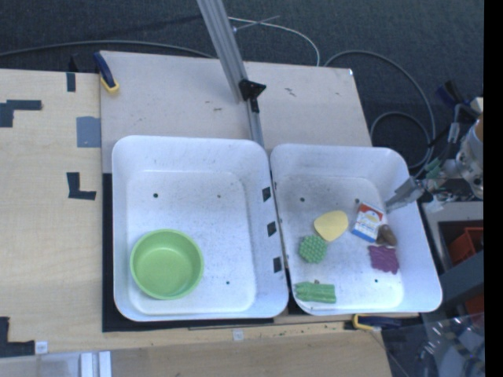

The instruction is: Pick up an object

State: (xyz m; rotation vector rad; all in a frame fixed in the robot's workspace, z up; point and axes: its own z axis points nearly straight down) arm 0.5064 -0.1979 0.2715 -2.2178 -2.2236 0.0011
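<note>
A: Eyes on the right bin (393, 163), operator. Your gripper (402, 193) hangs at its far right rim, up over the wall, with nothing between the fingers that I can see. Whether they are apart or together, I cannot tell from this angle.

B: And your pickings? The small card box (367, 221), white with red and blue, lies nearest the gripper, a small brown piece (387, 235) touching its right side. The yellow piece (331, 225) sits just to its left.

A: I'd judge the box light and stiff, with flat faces. Take it across the short sides and it should hold; squeeze hard and it may crush.

B: The purple piece (383, 258) lies below it, flat and likely thin, so hard to get under. The round green knobbly piece (313, 248) and the long green one (315, 292) look textured, probably grippy.

A: The green bowl (167, 264) is well apart, in the left bin (189, 151).
</note>
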